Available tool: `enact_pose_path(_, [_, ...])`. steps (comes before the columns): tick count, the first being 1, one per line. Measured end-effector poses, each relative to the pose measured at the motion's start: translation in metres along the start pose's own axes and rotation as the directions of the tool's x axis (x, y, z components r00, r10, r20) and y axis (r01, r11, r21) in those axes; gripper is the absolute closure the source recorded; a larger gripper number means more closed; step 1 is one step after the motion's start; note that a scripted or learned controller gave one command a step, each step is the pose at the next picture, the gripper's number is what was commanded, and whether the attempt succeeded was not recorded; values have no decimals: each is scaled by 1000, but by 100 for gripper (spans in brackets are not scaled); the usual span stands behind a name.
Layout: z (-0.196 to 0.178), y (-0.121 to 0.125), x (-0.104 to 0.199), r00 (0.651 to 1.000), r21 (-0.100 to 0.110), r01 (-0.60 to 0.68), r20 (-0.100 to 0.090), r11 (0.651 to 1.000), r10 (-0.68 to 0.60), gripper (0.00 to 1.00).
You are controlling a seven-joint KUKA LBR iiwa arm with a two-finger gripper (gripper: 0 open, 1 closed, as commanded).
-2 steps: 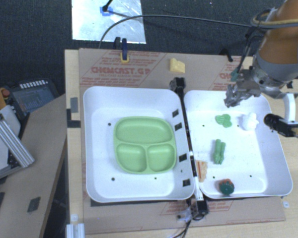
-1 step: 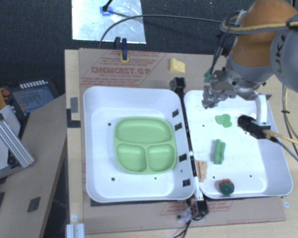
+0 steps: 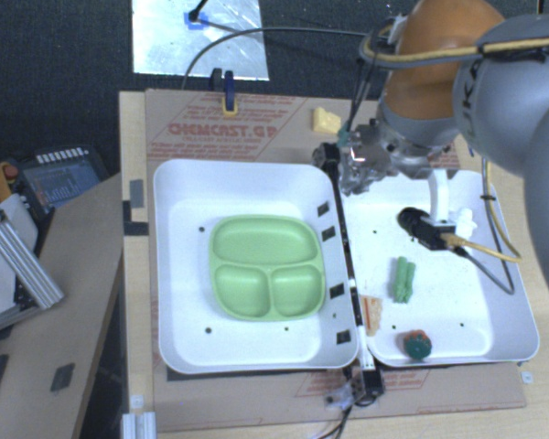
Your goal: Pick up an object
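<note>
Right at the back corner of the white bin [image 3: 494, 314] hangs the claw [image 3: 355, 176], close to the wall this bin shares with the neighbouring bin [image 3: 183, 213]; whether it is open or closed cannot be told from this angle, and nothing is seen held in it. Just behind the claw, outside both bins, a yellow wedge [image 3: 327, 120] lies on the cardboard. Forward of the claw, in the same bin, lies the green stick [image 3: 403, 279], the likeliest thing to take; its long axis points roughly back toward the claw, so I judge the grip should close across its short width. To the claw's side, over the shared wall, a green plate [image 3: 263, 266] sits in the neighbouring bin. Farther forward than the stick, an orange scrap [image 3: 372, 314] lies against the shared wall; farthest, a round green-and-red piece [image 3: 416, 344]. Nothing stands between claw and stick.
</note>
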State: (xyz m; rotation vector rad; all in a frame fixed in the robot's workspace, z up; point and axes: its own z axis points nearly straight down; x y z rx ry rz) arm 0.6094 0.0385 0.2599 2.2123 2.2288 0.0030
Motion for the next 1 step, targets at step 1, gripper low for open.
enact_pose_path(1, [10, 9, 48, 1000, 0, 1, -1, 1000, -1, 100])
